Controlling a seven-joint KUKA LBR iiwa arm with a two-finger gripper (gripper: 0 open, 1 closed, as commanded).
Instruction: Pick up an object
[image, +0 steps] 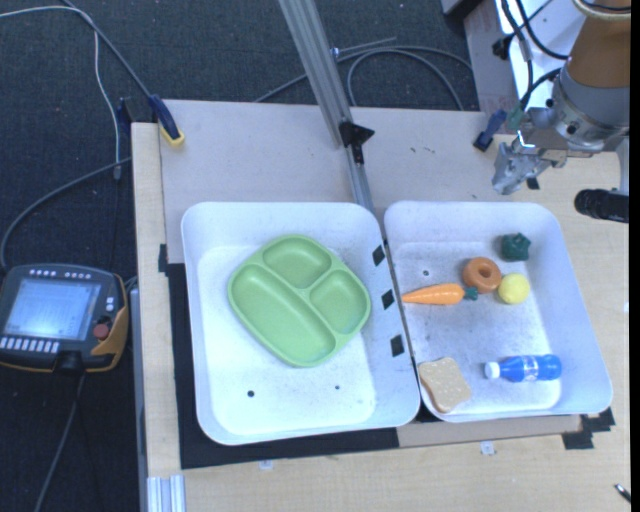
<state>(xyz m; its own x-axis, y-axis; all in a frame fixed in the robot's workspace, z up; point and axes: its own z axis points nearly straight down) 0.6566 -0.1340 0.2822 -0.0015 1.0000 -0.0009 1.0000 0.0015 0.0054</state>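
Observation:
The right bin (575, 300) holds an orange carrot (433, 294), a brown donut (482, 274), a yellow lemon-like ball (514, 289), a dark green piece (515, 246), a blue bottle with a white cap (526, 368) and a tan bread slice (446, 384). My gripper (512, 176) hangs above the bench just beyond the right bin's far rim, apart from all of them. Nothing shows between its fingers.
The left bin (215, 390) carries a green divided plate (298, 298). A metal pole (325, 70) slants from the top down to the gap between the bins. A teach pendant (55, 318) lies off the bench at left. Cables run across the floor behind.

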